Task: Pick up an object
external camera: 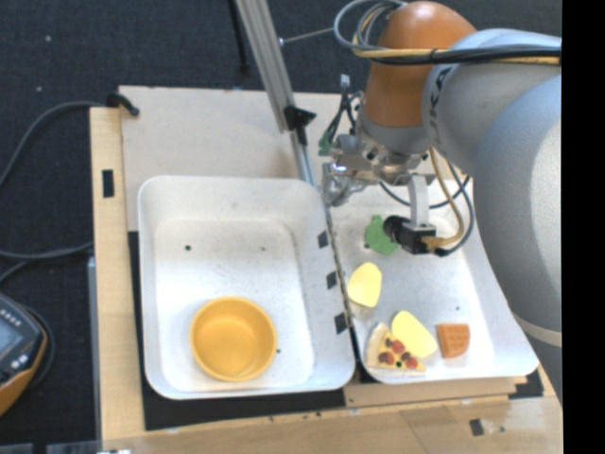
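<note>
One arm (492,93) reaches in from my right, wrist bent down over the far left corner of the right bin (473,291), its gripper (337,187) low beside the bins' shared edge. I cannot tell whether it is parted or closed. A green piece (380,235) lies near it, apart.

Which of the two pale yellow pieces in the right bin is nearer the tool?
The yellow piece beside the divider, just below the green piece. The other yellow piece lies farther down, by the orange block.
</note>
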Action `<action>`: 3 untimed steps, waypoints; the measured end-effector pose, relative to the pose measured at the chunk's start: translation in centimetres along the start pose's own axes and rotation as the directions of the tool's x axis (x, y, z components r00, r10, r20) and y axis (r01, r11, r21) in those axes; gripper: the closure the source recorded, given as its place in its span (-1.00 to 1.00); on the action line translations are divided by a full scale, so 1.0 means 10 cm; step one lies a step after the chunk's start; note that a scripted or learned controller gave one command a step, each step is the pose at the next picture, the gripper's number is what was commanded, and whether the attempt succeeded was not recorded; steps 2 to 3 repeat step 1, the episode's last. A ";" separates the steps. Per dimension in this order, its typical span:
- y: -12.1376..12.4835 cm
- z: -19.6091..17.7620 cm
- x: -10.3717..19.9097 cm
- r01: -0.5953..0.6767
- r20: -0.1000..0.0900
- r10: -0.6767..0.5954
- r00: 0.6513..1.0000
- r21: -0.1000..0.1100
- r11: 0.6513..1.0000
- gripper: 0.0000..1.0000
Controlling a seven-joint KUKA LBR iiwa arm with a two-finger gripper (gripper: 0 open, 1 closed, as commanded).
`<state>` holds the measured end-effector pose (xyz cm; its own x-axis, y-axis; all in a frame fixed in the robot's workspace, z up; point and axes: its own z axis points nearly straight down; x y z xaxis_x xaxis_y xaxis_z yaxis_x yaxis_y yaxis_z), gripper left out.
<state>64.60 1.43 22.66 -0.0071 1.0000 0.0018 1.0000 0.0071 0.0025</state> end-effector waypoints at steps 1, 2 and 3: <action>0.18 -0.18 0.52 0.000 -0.001 0.000 1.000 -0.001 1.000 1.00; 0.18 -0.18 0.52 0.000 -0.001 0.000 1.000 -0.001 1.000 1.00; 0.18 -0.18 0.52 0.000 -0.001 0.000 1.000 -0.001 1.000 1.00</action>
